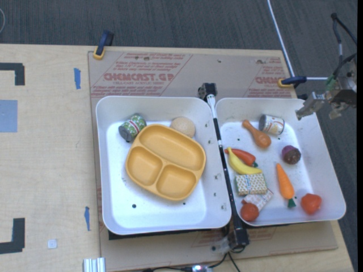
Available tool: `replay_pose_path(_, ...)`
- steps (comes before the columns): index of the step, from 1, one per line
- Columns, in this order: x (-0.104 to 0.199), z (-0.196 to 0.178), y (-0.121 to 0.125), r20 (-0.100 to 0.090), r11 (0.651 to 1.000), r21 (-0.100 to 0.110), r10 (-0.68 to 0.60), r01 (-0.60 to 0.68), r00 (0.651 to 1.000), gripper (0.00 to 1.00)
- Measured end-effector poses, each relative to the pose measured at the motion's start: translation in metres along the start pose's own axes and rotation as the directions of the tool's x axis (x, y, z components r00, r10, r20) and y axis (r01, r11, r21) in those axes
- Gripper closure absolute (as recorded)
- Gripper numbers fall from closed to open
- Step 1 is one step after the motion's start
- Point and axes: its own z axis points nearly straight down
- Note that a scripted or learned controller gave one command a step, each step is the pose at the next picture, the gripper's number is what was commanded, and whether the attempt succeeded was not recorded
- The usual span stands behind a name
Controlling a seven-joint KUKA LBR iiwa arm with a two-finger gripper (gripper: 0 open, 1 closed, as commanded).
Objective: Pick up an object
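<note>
Carrot (285,183), the likeliest pick, lies loose in the right bin (323,146), between plum (291,154) and tomato (311,203). Claw (317,103) hovers over that bin's far right rim, well apart from everything; open or closed, cannot tell. Risk: banana (240,163), cracker (250,183) and pepper (244,154) crowd together, so a descent there may nudge neighbours and close on nothing.

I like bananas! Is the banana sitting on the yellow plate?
No, the banana lies in the right bin, while the yellow plate sits in the left bin.
</note>
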Motion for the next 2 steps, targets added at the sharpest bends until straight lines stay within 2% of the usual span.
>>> replay_pose_path(1, 0.04, 0.17, 0.013, -0.001, 1.0, 0.002, 0.0, 0.0, 1.0, 0.0)
replay_pose_path(2, 0.104, 0.183, -0.02, -0.001, 1.0, -0.002, 0.0, 0.0, 1.0, 0.0)
